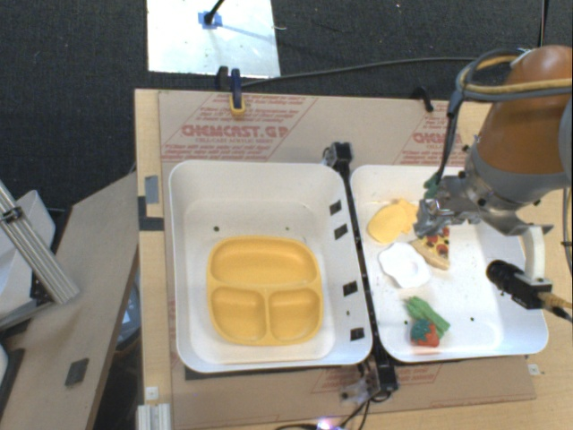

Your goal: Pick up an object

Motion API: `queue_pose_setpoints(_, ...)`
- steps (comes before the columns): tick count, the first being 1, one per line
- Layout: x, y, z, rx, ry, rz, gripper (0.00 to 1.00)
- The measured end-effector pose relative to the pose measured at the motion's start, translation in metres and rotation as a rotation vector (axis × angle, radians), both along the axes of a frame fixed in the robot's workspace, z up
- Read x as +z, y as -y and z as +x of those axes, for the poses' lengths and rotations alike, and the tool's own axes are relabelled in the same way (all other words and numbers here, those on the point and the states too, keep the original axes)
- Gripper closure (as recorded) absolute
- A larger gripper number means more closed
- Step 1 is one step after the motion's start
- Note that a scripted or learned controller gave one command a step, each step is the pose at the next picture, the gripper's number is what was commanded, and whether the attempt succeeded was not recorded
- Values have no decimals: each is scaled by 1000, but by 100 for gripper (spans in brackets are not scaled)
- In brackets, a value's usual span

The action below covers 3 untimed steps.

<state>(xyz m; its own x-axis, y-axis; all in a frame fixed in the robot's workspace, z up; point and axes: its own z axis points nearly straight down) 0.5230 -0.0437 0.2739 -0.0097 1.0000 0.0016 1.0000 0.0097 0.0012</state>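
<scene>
My gripper (432,223) hangs low in the right bin (510,334), reaching in from the right. Its tip is right over the upper end of a toy pizza slice (437,250) and beside a yellow rounded piece (392,221) on its left. A white fried-egg shape (404,265) lies just below, touching the pizza slice. Toward the bin's front lies a green and red toy vegetable (426,322). The gripper's body hides what lies between its fingers.
The left bin (197,204) holds a yellow divided plate (265,288). A black divider with clips (351,240) runs between the bins. A black cylindrical part (512,282) sticks out over the right bin's right side. A blue and yellow clamp (235,92) sits on the bench's back edge.
</scene>
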Motion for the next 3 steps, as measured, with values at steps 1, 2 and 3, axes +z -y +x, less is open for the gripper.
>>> queue_pose_setpoints(1,-22,-52,-2,0,-1,1,100)
queue_pose_setpoints(2,-41,-104,-5,0,-3,0,100)
queue_pose_setpoints(3,-52,-151,-15,0,-2,1,100)
